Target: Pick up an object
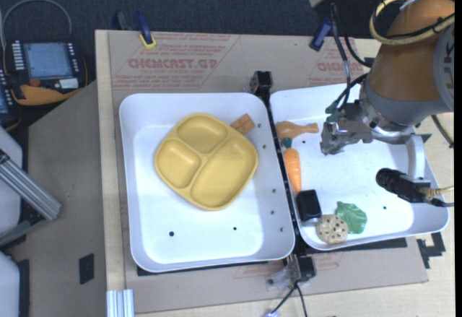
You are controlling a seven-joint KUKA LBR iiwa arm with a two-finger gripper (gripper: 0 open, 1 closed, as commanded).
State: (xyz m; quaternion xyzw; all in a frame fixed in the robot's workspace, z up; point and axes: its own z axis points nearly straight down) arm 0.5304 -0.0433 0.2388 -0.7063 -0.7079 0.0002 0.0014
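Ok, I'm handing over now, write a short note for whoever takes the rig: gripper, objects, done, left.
The gripper hovers above the right white bin, upper half, holding nothing visibly.
Right bin: tan drumstick-shaped toy, orange carrot, black block, round speckled cookie, green leafy piece.
Left white bin: yellow divided plate, small brown piece at its rim.
Done: nothing picked up.
Left: grasp one object; the drumstick toy lies nearest the gripper.

Grey arm (pixel 401 103) with broad orange band (pixel 413 48) and seemingly metallic end effector (pixel 334 139).
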